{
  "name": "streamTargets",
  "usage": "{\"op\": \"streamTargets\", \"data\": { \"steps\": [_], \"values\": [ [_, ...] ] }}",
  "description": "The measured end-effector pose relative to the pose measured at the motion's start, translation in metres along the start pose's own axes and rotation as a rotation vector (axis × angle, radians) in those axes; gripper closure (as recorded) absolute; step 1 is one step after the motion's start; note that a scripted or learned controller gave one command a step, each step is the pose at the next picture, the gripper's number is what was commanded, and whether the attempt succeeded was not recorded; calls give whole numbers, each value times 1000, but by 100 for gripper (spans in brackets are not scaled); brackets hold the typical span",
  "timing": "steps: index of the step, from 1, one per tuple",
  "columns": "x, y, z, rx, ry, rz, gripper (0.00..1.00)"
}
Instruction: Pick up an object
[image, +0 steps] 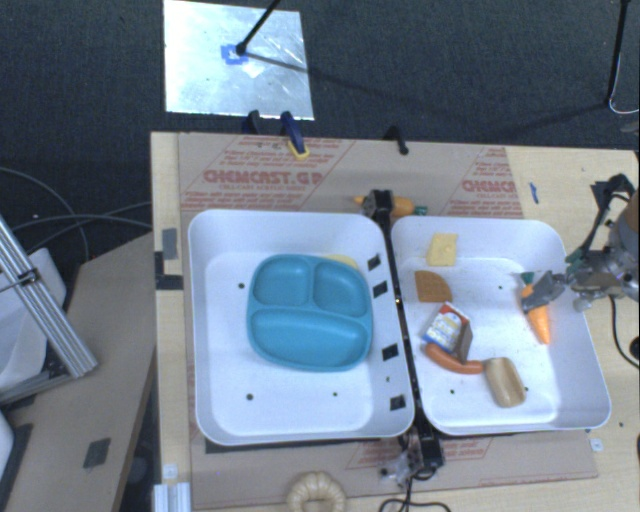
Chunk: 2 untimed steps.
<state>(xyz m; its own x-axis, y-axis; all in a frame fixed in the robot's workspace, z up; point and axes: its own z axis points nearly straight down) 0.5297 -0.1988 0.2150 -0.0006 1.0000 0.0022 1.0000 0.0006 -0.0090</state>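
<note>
The end effector (543, 290) sits low at the right edge of the right bin (575, 400), placed for a grasp; its grip state cannot be determined. The carrot (540, 322) lies on the bin floor touching or just below it. The sausage (455, 361), bread roll (505, 382) and small carton (447, 328) lie further left.

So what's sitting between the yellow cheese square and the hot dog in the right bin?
In the camera view, the brown slice and the small carton lie between the cheese and the hot dog, in that order going down.
</note>
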Motion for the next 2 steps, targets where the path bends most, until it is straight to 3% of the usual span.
{"op": "streamTargets", "data": {
  "steps": [1,2],
  "values": [
    [0,3,-5,-10,-3,-3,0],
    [-1,0,57,-5,-1,-1,0]
  ]
}}
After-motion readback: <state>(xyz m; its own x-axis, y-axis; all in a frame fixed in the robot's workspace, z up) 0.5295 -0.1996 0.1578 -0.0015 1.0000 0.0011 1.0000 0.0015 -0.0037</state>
